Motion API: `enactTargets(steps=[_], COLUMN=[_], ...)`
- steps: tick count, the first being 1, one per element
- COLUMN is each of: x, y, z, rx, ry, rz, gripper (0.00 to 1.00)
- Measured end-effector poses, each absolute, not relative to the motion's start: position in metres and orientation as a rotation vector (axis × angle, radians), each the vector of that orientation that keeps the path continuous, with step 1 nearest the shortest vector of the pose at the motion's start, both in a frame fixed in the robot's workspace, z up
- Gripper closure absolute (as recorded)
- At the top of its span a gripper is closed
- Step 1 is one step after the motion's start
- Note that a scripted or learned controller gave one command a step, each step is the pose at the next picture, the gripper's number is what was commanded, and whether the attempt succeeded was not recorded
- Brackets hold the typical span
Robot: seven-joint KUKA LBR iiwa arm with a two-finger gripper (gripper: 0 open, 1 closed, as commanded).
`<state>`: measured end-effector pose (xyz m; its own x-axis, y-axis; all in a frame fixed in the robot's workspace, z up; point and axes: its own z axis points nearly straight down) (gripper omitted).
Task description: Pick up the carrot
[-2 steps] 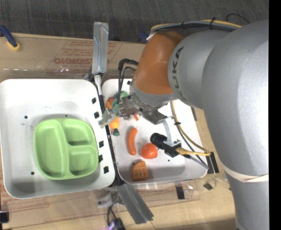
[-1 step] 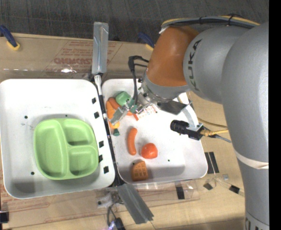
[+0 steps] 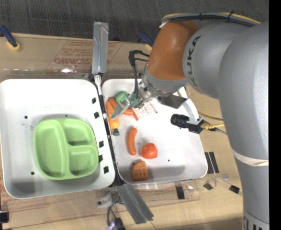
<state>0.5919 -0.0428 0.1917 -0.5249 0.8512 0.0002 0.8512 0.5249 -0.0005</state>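
One fixed cam above bench (image 3: 35,47), looking down at slant on both bins (image 3: 16,128).

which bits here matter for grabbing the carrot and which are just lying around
For the job:
- carrot, at the right bin's left wall
- pincer, right over the carrot
- right bin

Just lying about:
- sausage
- tomato
- waffle
- green divided plate in the left bin

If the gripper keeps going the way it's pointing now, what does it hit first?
Probably the carrot. The gripper points down toward the right bin's left wall, and the carrot lies right there. Depth is hard to judge from above.
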Motion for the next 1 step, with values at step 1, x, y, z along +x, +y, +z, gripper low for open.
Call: enactTargets(steps=[1], x=[0.5607], y=[-0.1092], z=[0.1018], rx=[-1.157], ry=[-2.917], rz=[0.002], gripper=[0.0])
